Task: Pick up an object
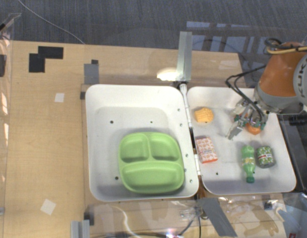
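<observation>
My gripper [245, 127] hangs low over the back right of the right bin [227, 180], open, with one grey finger [234, 131] splayed to the left. A small orange object [254, 129] lies right under its right side, and I cannot tell whether they touch. Other objects lie in the same bin. A yellow corn-like piece [204, 115] sits at the back left and a red-and-white packet [207, 149] lies at the left. A green bottle [248, 161] and a green can [265, 156] rest at the front right.
The left bin [101, 113] holds a green divided plate [151, 161] toward its front. A metal divider [189, 128] separates the two bins. Black cables [240, 83] loop off the arm above the right bin's back edge.
</observation>
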`<act>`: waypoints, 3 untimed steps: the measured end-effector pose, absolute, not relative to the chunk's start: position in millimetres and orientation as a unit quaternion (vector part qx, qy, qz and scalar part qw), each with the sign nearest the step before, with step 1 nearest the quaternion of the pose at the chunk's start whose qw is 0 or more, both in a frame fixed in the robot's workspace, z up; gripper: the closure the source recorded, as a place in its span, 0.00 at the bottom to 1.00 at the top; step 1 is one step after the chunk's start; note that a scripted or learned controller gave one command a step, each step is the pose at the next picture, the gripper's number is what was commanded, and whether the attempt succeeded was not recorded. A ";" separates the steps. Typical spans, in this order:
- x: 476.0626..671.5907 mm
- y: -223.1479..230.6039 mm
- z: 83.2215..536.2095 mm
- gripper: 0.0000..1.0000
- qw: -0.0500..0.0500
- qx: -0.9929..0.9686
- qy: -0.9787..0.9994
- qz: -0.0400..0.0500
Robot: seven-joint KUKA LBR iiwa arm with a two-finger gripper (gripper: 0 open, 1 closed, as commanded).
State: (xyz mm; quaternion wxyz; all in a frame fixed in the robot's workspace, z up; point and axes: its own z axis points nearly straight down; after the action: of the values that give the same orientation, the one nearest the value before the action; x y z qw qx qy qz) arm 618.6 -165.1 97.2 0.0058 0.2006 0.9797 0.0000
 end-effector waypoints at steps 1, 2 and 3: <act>622.1 -163.3 110.9 1.00 0.011 0.197 0.980 0.000; 585.7 -85.7 91.1 1.00 0.009 0.274 0.962 0.002; 595.4 2.4 188.3 1.00 0.004 0.387 0.922 0.003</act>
State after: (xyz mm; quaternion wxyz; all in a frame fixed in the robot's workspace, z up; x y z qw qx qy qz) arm 595.4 2.4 188.3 0.0042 0.3871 0.9220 0.0032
